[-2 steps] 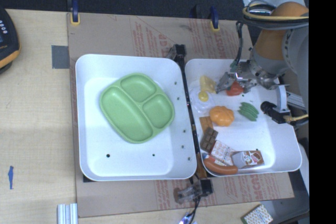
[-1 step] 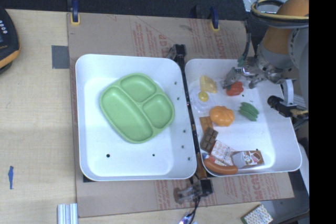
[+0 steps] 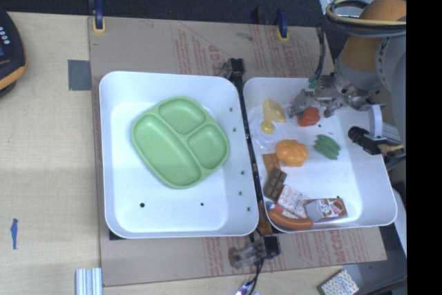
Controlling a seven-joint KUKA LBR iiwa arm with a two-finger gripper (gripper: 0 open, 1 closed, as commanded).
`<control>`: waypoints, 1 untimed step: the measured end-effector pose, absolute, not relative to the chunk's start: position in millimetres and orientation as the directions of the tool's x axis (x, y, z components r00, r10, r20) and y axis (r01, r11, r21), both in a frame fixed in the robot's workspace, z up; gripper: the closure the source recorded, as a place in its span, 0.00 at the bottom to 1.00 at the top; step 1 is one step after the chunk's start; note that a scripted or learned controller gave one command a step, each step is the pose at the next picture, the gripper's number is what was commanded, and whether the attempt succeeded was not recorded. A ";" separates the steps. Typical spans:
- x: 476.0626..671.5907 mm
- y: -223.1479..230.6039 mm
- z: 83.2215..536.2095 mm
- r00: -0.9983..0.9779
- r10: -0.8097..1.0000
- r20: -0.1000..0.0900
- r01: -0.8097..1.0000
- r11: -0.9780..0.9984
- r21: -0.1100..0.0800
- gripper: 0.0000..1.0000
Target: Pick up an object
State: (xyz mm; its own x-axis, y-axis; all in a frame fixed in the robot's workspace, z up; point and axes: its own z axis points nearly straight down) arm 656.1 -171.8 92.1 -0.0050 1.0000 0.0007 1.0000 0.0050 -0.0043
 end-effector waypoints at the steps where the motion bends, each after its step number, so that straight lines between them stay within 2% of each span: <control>1: 655.9 -159.6 92.0 -0.005 1.000 0.001 1.000 0.005 -0.005 0.00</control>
